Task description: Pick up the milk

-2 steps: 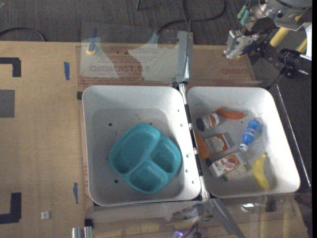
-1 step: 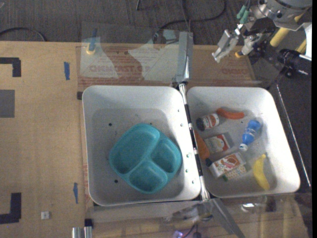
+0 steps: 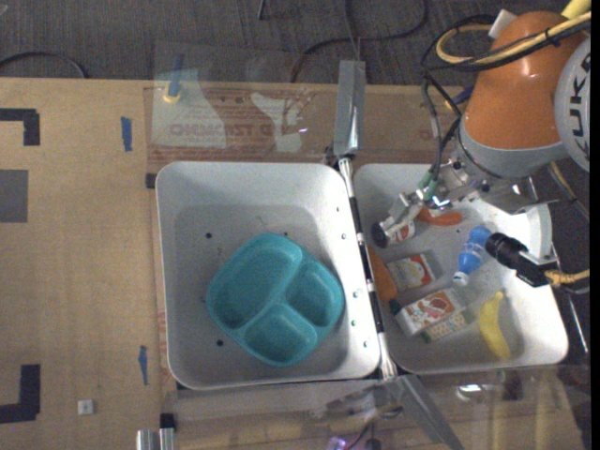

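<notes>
While the gripper (image 3: 398, 221) hangs over the right bin's (image 3: 553, 340) upper left — whether open or closed I cannot tell — the milk (image 3: 433, 313) lies flat near the front wall. A smaller carton (image 3: 412, 272) sits just beside it — a descent aimed slightly off could seize that instead.

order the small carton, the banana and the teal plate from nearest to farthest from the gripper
From the gripper:
1. small carton, just below it in the right bin
2. banana, right bin's lower right
3. teal plate, in the left bin
</notes>
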You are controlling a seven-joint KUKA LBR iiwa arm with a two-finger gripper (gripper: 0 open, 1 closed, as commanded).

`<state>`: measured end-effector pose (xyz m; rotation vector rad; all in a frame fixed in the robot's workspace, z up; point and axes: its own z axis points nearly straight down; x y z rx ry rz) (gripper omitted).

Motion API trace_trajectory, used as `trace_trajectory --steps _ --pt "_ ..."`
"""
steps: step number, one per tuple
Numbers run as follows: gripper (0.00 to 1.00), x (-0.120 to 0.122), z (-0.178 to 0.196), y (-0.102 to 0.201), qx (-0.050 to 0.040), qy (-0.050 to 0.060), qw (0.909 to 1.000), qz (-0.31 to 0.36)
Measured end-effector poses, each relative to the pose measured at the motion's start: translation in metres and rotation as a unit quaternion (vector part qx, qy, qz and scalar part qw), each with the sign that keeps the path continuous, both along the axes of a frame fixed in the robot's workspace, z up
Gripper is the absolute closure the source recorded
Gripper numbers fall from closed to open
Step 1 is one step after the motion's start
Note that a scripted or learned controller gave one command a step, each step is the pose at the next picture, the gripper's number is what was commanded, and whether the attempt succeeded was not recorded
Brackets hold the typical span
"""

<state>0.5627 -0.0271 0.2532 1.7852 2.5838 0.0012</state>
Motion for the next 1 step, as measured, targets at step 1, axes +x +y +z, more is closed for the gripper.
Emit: trace_trajectory --steps 1 --pt "0.00 0.1047 0.0213 -0.0246 -0.0006 -0.001 0.9979 -0.065"
